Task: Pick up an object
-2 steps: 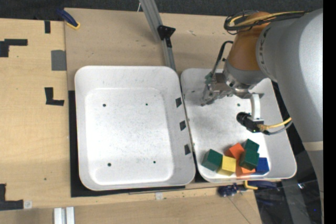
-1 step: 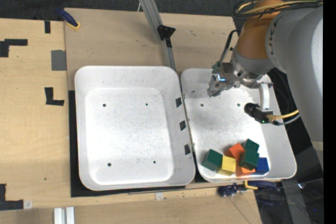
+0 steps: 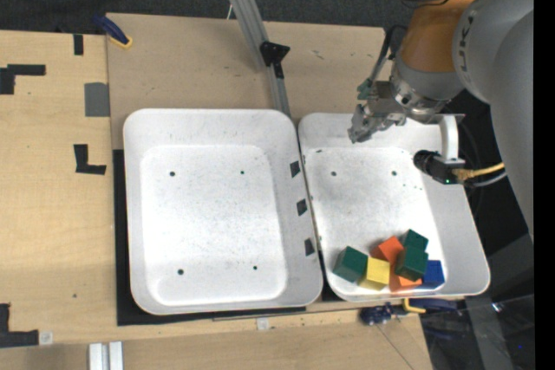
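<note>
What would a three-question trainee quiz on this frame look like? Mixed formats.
1. True or false: the small coloured blocks lie in the left shallow white bin.
2. Over which edge of the right shallow white bin is the two-finger gripper: A far, B near, C right?
3. Fill in: the block at the cluster's left end, the ___ cube, sits beside the yellow cube.

Key: 1 false; 2 A; 3 green.
</note>
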Controlling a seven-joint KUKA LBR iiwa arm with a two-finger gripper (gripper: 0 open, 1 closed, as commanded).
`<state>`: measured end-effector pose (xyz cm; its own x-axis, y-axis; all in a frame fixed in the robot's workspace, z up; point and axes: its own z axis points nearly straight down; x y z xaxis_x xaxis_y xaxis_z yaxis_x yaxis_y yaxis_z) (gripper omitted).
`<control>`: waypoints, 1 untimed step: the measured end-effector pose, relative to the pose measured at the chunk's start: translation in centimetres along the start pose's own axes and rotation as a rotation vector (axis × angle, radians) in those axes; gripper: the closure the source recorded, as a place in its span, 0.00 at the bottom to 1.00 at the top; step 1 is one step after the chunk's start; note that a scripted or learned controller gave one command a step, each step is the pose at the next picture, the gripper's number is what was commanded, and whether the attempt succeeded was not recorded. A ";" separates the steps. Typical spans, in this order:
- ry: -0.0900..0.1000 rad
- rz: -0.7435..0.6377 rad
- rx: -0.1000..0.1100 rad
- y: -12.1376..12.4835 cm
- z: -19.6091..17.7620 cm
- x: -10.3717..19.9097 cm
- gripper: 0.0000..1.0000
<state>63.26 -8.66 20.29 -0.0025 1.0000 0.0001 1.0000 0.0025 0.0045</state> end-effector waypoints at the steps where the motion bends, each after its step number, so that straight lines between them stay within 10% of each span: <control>1: 0.000 0.001 0.001 0.1 -3.9 0.0 1.00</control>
<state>63.35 -8.62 24.18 -0.0013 1.0000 -0.0001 1.0000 0.0013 0.0035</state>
